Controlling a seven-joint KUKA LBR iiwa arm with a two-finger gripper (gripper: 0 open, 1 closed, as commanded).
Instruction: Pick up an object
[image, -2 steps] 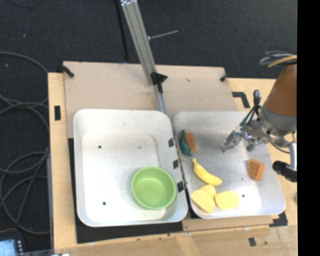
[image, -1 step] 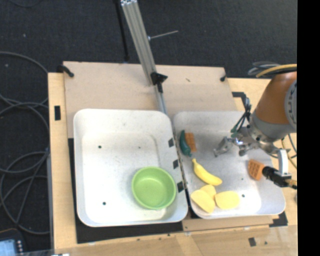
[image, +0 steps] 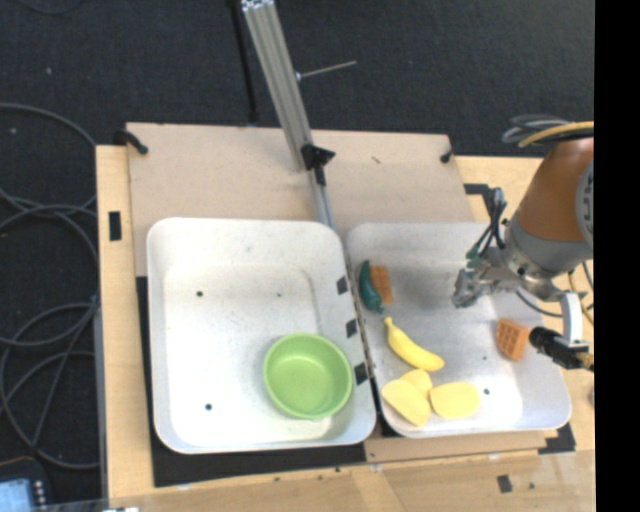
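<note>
I'm seeing the gripper (image: 468, 290) hovering over the right bin (image: 430, 250), finger state I cannot tell, banana (image: 411, 346) lying near its front, wooden bench (image: 250, 170) sitting on dark carpet (image: 100, 60).

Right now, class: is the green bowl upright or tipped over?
Upright: the green bowl shows its open mouth and hollow inside, resting in the left bin.
</note>
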